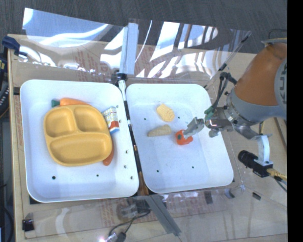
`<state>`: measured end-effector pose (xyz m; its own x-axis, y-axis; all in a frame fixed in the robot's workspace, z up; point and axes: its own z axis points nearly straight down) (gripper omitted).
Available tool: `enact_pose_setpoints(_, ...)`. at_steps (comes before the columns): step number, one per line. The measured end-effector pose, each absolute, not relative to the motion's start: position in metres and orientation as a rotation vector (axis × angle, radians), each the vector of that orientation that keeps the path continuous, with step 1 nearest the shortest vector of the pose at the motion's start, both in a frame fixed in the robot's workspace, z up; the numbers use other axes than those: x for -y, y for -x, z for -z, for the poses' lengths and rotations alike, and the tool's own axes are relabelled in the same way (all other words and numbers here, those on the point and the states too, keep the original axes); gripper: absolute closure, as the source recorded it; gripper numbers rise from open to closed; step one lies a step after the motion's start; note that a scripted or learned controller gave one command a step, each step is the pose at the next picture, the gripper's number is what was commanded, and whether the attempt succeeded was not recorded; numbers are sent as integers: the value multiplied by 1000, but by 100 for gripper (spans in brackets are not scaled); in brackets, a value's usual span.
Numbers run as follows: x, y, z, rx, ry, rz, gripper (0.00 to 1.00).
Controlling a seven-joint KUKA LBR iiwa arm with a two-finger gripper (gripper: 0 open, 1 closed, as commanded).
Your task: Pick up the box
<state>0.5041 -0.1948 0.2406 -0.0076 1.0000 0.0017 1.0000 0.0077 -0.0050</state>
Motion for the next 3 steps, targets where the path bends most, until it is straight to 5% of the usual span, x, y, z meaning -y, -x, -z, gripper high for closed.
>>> enact_pose_setpoints(1, 129, -517, -164, 2240, 2194, -7, 0)
enact_pose_setpoints(2, 211, -555, -163, 2058, 2371, -4, 0)
enact_pose_setpoints(3, 145, -552, -90, 1884, 2507, -6, 0)
